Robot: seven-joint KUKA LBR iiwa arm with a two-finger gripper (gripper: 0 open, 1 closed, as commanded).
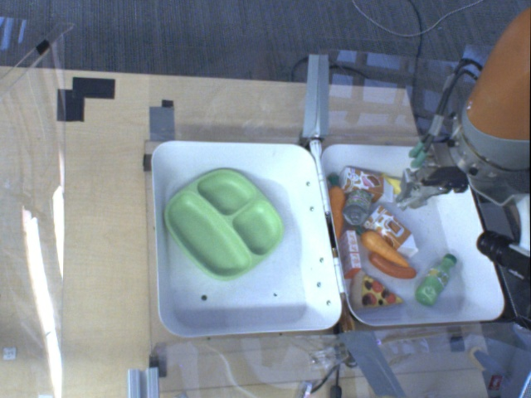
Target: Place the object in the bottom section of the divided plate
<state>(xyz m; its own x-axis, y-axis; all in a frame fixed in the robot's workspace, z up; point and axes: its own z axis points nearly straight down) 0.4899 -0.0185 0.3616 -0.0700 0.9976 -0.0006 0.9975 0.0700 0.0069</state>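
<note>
The green three-section plastic plate (224, 220) lies in the left white bin (166, 247). To its right, the gripper (412, 191) hovers above toy food; I cannot tell its opening.

Showing pale green: the divided plate (224, 221), lying in a white bin (178, 305). Glowing orange in the neighbouring white bin (485, 305): a carrot (336, 201) and a hot dog (392, 259), beside a green bottle (436, 279) and a red-spotted yellow pizza slice (375, 291).
</note>
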